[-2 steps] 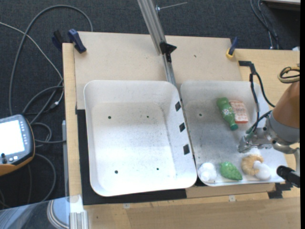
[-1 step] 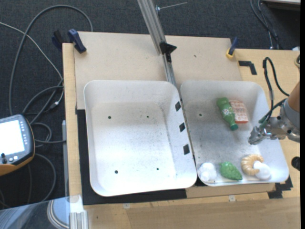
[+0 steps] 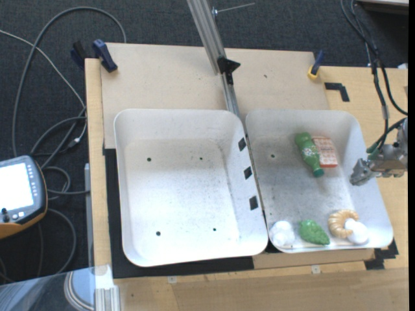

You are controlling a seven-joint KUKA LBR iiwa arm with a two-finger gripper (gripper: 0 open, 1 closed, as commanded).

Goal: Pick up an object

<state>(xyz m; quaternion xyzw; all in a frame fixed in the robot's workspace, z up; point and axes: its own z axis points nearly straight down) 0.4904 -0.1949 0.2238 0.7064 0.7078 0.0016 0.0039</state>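
The right bin [image 3: 279,193] holds a green bottle [image 3: 308,153] lying beside a small red-and-white packet [image 3: 326,152] near its far side. Along its near edge lie a white ball [image 3: 282,233], a green lumpy toy [image 3: 314,232], a tan ring-shaped toy [image 3: 340,221] and a white egg-like object [image 3: 356,233]. My gripper [image 3: 362,173] hangs at the right rim of this bin, to the right of the packet and above the ring toy, with nothing visible between its fingers.
The left bin [image 3: 181,186] sits beside the right one, split from it by a ridge with black clips [image 3: 247,172]. A metal pole [image 3: 209,31] slants up from the back. Cables [image 3: 382,83] hang at the right; a teach pendant [image 3: 19,196] lies left.
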